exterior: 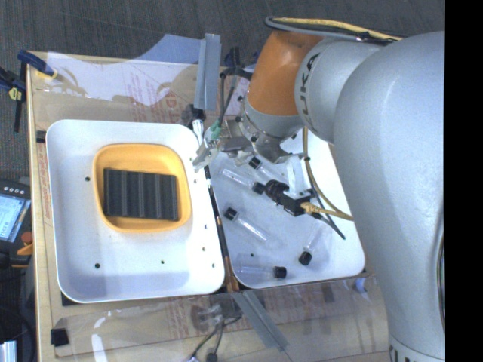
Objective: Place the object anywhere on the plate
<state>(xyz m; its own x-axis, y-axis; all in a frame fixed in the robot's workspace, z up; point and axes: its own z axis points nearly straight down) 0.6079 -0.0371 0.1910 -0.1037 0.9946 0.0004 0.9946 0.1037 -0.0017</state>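
Observation:
A yellow plate (136, 158) lies in the left bin (75, 262), with a dark ribbed slab (143, 194) resting in its hollow. Several small clear tubes with black caps lie scattered in the right bin (343, 259); one tube (240, 220) is near the bin's left wall, and black caps (305, 258) (280, 272) sit near the front. My gripper (205, 148) hangs low over the back left corner of the right bin, by the wall between the two bins. It is just right of the plate's far corner. I see nothing clearly held in it.
The grey arm with its orange band (283, 74) covers the right bin's back and right side. A grey upright bar (207, 70) stands behind the bins. Paper sheets (113, 78) lie at the back left, and a small screen device (11, 213) sits at the far left.

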